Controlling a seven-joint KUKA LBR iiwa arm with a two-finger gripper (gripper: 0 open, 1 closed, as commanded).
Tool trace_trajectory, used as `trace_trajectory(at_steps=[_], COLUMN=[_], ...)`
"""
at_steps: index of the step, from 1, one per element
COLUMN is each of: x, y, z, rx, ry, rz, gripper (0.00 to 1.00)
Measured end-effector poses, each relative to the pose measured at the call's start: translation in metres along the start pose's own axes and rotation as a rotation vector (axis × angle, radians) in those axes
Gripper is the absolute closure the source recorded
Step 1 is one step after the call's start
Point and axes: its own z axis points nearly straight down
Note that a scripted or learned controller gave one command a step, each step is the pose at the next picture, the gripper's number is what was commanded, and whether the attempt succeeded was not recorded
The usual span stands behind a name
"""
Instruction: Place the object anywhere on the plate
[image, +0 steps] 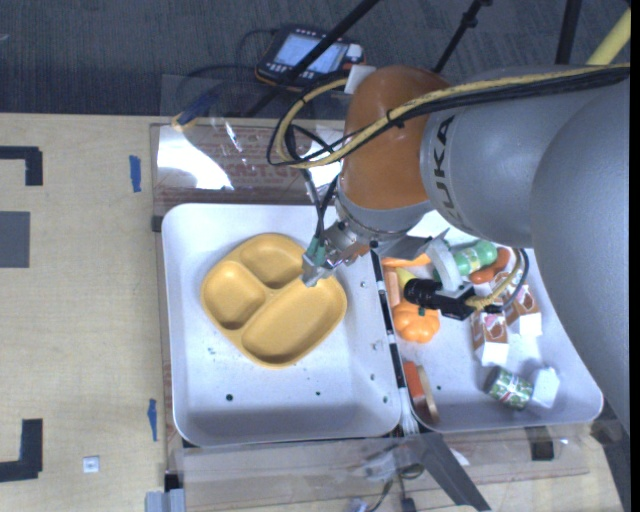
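A yellow plate (270, 300) with three compartments lies in the left white bin (200, 400). My gripper (316, 266) hangs over the plate's right rim, where the upper compartment meets the large lower one. The grey arm with its orange band reaches in from the right and hides the back of the right bin. The view is too small to tell whether anything sits in the gripper.
The right bin (570, 400) holds an orange pumpkin-like toy (415, 323), a green bottle (468, 259), a carrot (404, 264), a green can (508, 388), small brown and white packets (497, 338) and an orange-brown piece (416, 386) near the divider.
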Motion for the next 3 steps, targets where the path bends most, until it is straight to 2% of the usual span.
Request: trace_trajectory(at_steps=[1,2,3], x=[-0.008,-0.044,0.013], y=[-0.059,0.045,-0.014], z=[-0.021,-0.028,0.002], rx=[0.005,0.000,0.004], ry=[0.005,0.000,0.004], rz=[-0.217,-0.153,-0.371], gripper=[1.00,1.00,1.00])
